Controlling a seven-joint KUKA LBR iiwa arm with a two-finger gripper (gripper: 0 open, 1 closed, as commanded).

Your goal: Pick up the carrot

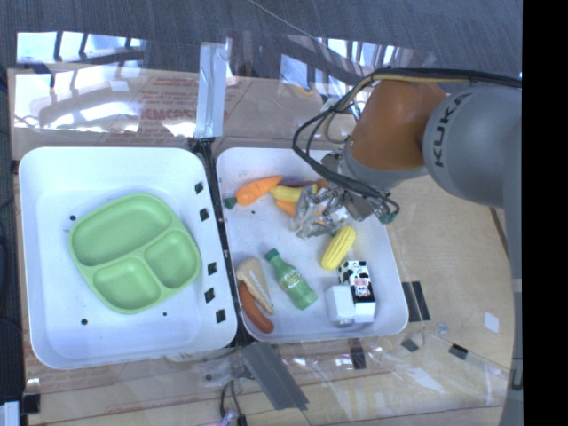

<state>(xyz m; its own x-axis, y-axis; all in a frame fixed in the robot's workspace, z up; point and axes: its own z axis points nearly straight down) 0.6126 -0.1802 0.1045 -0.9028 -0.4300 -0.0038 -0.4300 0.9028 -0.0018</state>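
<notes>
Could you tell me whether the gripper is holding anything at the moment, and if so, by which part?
Nothing visibly; the gripper is low in the right bin, and the carrot lies free.

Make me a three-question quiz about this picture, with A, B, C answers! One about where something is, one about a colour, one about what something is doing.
1. Where is the carrot?
A. on the green plate
B. top left of the right bin
C. outside the bins

2. What colour is the divided plate?
A. green
B. red
C. blue

3. How does the green bottle sit?
A. standing upright
B. lying on its side
C. hanging from the gripper

Answers: 1 B, it lies near the right bin's upper left corner. 2 A, it is pale green in the left bin. 3 B, it lies flat on the bin floor.
</notes>
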